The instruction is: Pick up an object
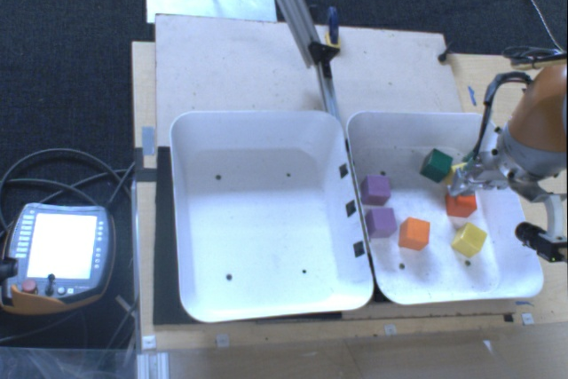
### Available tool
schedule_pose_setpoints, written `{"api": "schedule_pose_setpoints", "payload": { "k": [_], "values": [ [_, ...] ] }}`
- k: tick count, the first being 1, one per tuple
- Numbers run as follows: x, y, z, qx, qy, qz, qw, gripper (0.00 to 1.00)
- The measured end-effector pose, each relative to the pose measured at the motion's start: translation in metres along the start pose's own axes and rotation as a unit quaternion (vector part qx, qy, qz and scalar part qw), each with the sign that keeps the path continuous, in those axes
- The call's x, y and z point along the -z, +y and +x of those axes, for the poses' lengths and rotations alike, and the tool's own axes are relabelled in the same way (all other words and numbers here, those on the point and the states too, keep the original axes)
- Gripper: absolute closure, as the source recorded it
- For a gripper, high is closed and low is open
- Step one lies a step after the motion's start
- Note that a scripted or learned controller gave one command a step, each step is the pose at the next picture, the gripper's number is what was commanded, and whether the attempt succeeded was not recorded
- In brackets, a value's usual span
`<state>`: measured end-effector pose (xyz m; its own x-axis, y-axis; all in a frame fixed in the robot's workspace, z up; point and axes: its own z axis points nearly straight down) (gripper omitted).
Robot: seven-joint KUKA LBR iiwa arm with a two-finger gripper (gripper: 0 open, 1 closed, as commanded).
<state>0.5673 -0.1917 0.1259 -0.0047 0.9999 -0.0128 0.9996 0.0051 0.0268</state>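
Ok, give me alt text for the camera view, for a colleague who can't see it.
The gripper hangs low in the right bin, just above a red-orange cube, with green, yellow, orange and two purple cubes nearby.

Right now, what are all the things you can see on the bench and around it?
white bins: two, side by side on the bench
purple cubes: two, right bin, near its left wall
orange cube: one, right bin, middle
yellow cube: one, right bin, front right
green cube: one, right bin, rear
red-orange cube: one, right bin, under the gripper
teach pendant: one, grey and orange, left of the bench
gripper: one, grey, over the right bin
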Motion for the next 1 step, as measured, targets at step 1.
{"api": "schedule_pose_setpoints", "payload": {
  "k": [1],
  "values": [
    [0.0437,0.0030,0.0004,0.000,0.005,0.011,0.9999,1.00]
  ]
}}
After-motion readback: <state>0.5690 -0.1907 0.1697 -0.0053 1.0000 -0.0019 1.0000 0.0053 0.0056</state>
